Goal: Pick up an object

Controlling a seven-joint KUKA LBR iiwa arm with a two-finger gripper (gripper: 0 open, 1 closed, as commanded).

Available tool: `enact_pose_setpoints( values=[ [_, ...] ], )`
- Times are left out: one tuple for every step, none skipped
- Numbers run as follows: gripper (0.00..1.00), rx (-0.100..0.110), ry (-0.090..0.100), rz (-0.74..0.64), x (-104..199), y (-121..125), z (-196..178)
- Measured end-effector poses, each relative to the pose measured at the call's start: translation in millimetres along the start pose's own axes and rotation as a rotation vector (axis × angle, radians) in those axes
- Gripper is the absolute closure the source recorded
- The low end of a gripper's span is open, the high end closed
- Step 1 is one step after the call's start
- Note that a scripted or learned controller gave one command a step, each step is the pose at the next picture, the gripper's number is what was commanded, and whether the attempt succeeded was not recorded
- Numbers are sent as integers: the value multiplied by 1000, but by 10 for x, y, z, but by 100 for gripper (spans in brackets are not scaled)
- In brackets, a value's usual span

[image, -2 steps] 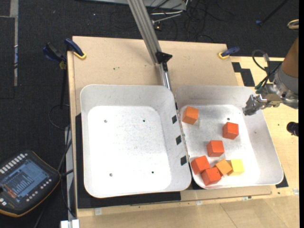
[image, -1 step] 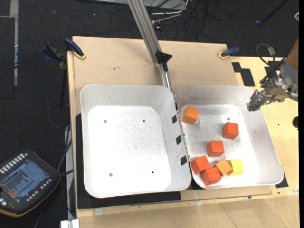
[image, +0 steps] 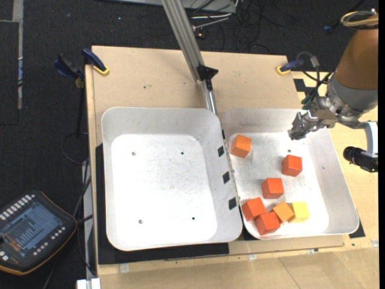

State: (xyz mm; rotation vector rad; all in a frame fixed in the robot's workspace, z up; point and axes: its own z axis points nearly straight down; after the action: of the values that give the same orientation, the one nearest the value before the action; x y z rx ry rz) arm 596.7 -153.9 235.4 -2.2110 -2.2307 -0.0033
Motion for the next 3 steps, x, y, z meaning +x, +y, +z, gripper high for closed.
enact_pose_setpoints(
  values=[
    [100,1,-1,1,459,75,73],
    [100,2,-1,1,940,165,152],
    [100,-1,-1,0,1465,165,44]
  ],
)
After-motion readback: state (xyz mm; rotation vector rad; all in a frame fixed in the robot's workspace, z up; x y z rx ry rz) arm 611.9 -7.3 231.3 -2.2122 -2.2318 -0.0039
